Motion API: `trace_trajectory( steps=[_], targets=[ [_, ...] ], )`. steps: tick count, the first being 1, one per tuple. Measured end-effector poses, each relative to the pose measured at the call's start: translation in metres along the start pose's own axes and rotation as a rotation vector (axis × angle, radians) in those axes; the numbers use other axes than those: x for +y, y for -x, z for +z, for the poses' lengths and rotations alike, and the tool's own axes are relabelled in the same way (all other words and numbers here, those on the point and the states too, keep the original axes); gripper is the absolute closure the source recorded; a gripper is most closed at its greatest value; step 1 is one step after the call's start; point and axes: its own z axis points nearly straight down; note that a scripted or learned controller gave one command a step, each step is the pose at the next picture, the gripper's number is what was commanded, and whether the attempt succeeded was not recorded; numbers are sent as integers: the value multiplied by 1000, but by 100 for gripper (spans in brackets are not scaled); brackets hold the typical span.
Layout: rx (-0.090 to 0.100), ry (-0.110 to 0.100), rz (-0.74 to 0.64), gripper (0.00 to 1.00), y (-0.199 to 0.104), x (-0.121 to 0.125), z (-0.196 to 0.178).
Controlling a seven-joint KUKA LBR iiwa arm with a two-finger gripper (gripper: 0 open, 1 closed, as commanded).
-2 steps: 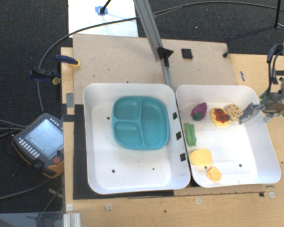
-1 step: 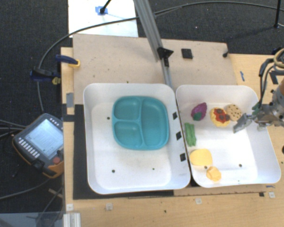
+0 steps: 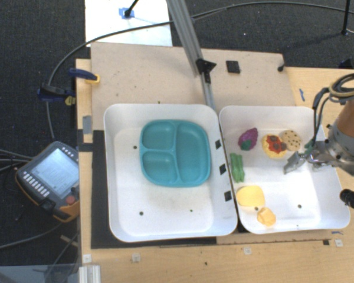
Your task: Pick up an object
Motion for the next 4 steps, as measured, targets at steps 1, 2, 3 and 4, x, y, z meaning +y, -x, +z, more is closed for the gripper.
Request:
trace_trajectory(
  steps=[1, 2, 3, 4],
  targets=[
    [-2, 8, 1, 0, -2, 2, 59],
    [0, 14, 0, 100, -3, 5, 44],
    [-3, 9, -4, 100, -2, 7, -20],
    [-3, 9, -4, 100, -1, 9, -70]
  ],
)
